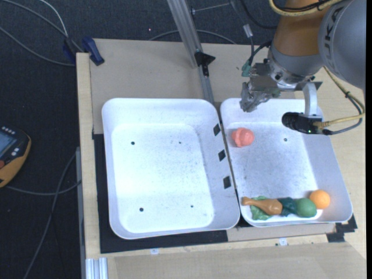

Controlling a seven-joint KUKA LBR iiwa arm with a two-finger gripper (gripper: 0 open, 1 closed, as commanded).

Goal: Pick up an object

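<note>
My gripper (pixel 251 102) hangs over the far left corner of the right bin (pixel 290 161), pointing down. A pink-red lump (pixel 243 137) lies on the bin floor just below and in front of it, apart from the fingertips. Along the bin's near edge lie a brown drumstick-shaped toy (pixel 261 203), a green object (pixel 304 208) and an orange ball (pixel 319 199). Nothing shows between the fingers.
The left bin (pixel 160 167) sits beside the right one, with black clips on the shared rim. A metal pole (pixel 186 28) slants up behind the bins. A black sensor (pixel 301 122) with a yellow cable juts from the wrist.
</note>
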